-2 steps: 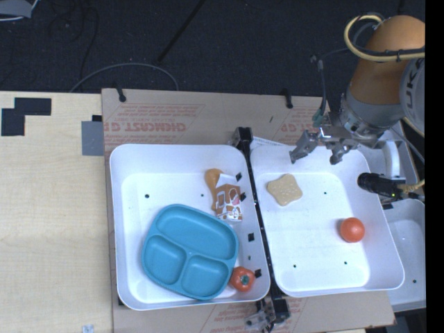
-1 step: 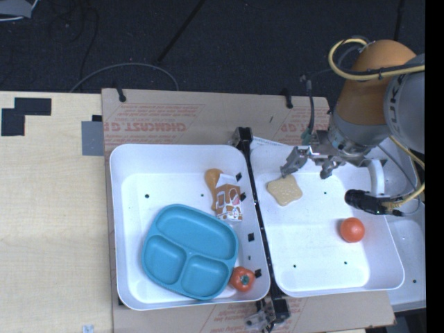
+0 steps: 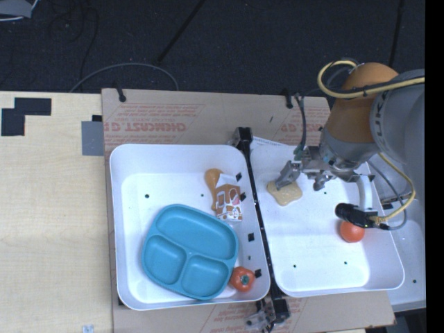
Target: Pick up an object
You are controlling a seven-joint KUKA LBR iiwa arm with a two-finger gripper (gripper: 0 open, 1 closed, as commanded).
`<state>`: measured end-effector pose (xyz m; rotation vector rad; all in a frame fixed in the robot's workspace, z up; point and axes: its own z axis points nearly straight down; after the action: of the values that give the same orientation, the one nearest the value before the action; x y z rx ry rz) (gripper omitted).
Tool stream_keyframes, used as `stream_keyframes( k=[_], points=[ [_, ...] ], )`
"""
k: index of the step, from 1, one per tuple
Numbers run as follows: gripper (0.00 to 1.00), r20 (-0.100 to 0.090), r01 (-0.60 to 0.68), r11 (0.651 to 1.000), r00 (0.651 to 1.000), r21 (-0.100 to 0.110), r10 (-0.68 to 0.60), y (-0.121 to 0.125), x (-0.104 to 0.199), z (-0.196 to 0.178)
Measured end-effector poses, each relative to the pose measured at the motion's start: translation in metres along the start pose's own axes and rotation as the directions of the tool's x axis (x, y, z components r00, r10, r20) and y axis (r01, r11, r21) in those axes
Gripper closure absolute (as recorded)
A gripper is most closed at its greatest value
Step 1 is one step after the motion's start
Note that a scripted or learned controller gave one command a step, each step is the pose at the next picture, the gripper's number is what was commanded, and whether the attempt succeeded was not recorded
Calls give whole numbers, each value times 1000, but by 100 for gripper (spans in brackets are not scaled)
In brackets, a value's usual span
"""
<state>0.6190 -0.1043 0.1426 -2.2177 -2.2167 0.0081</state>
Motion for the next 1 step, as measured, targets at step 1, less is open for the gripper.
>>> stream_keyframes(
  k=[1],
  points=[
    [0, -1, 0, 1000, 1000, 0, 0, -1, 1, 54]
  ],
)
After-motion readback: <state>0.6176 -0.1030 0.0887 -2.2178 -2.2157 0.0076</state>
